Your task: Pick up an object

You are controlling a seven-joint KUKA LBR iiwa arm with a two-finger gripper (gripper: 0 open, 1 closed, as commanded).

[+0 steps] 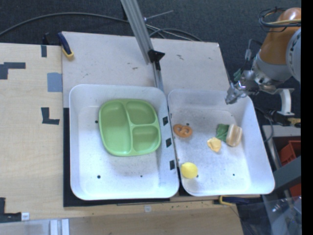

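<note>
On my feed the left bin carries a green divided plate, lying flat and a little toward the bin's far side, its three compartments facing up. A metal pole slants down from the top edge of the bench and ends near the seam where the two bins meet.

In the right bin I count the loose pieces. Closest to the left wall sits a small orange pretzel, about midway along that wall. Nearer the front left corner rests a round yellow lemon, close to the bin's front slope. Toward the right wall I see a yellow wedge, and just beside it a green leafy piece touching a tan bread roll.

The gripper hangs over the far right corner of the right bin, at the rim, well apart from every piece. It is dark and small from here, so I cannot tell how it is set. I see nothing held in it
</note>
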